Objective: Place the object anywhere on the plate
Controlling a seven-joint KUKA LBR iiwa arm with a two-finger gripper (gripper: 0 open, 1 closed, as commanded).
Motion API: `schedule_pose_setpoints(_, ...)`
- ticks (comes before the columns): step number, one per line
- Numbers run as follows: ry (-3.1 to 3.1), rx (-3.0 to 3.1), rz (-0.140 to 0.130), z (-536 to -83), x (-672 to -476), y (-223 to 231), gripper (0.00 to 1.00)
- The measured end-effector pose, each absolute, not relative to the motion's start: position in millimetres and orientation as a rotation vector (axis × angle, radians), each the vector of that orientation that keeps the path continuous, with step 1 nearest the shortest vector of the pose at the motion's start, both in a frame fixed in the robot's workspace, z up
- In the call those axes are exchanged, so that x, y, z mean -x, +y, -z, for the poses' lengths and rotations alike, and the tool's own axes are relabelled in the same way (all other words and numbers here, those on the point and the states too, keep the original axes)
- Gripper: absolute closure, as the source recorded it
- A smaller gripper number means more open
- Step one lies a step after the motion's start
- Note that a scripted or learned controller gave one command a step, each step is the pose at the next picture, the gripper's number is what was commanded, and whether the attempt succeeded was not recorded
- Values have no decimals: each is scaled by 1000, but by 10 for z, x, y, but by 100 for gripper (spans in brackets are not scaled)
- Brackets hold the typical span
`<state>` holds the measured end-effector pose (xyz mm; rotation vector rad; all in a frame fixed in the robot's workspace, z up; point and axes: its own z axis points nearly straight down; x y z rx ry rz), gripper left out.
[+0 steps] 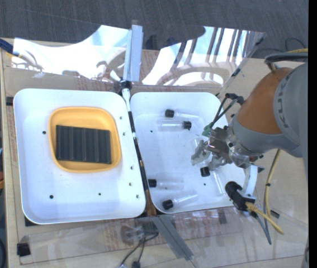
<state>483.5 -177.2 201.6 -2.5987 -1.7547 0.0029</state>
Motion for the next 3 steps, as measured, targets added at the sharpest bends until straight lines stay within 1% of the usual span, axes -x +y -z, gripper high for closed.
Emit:
schedule_pose_setpoints(1,-1755,2599,-3,-2016,-4835,-1772,0)
schedule_pose_setpoints(3,-1755,2599,-3,-2016,-4835,-1773,0)
